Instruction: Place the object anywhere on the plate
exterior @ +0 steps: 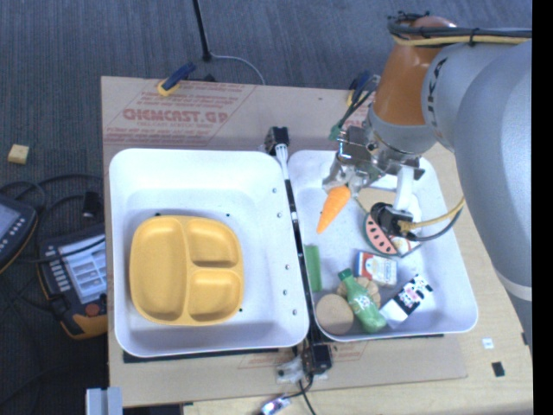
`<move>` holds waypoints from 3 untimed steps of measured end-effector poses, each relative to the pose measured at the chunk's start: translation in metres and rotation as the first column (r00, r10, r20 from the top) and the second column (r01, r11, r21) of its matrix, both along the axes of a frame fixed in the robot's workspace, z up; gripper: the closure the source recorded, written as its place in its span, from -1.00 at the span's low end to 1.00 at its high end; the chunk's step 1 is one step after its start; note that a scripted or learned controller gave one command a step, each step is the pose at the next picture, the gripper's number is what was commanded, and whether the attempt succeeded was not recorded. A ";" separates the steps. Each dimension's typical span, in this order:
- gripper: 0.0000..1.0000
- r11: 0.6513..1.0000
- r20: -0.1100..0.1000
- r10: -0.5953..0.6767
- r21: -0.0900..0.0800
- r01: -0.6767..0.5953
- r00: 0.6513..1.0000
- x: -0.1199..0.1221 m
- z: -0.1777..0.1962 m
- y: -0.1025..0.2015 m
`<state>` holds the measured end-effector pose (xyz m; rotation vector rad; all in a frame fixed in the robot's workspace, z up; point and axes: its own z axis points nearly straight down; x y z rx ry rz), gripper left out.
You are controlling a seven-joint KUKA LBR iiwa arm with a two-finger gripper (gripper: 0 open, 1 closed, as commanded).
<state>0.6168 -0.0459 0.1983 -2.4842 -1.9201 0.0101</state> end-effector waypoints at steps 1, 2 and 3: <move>1.00 0.998 0.000 -0.068 0.001 0.068 0.998 -0.060 -0.015 0.063; 1.00 0.999 0.001 -0.035 0.001 0.035 0.999 -0.033 0.067 0.169; -1.00 0.999 0.000 -0.036 -0.001 0.036 0.999 -0.033 0.067 0.168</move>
